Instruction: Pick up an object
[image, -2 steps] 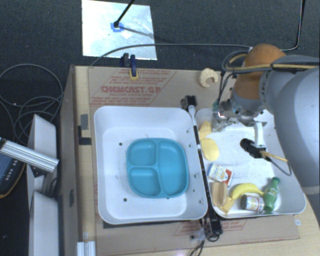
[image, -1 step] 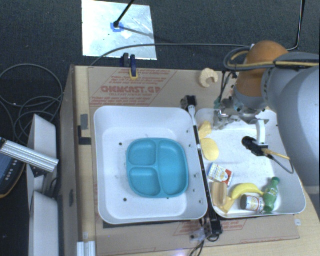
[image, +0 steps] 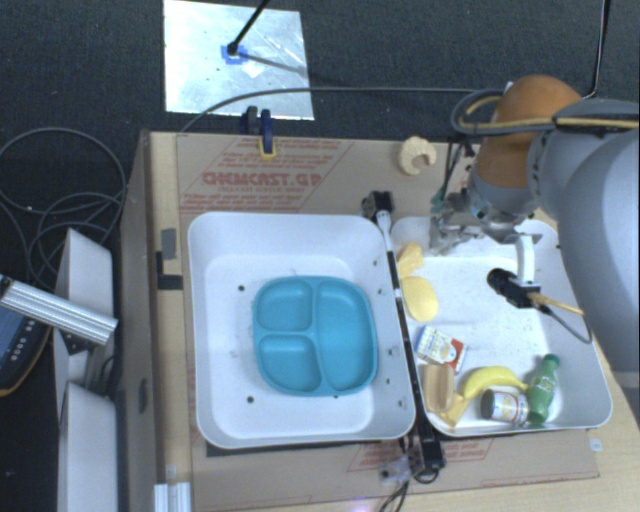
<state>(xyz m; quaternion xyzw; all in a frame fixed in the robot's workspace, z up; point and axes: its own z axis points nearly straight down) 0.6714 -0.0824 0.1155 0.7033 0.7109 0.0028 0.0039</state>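
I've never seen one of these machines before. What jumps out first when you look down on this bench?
The turquoise divided plate lies flat in the middle of the left white bin, the boldest patch of colour. At the upper right, the big grey arm with its orange band reaches over the right bin. In that bin's near end sits a cluster of small things: a banana, a green bottle and a small packet.

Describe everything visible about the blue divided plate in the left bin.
The blue divided plate is a light-blue, rounded-rectangle tray, plastic by its look, with three compartments: two smaller ones on the left and one longer one on the right, all with nothing in them. It lies flat and upright near the middle of the left white bin, resting on the bin's floor, apart from its walls, nothing else touching it.
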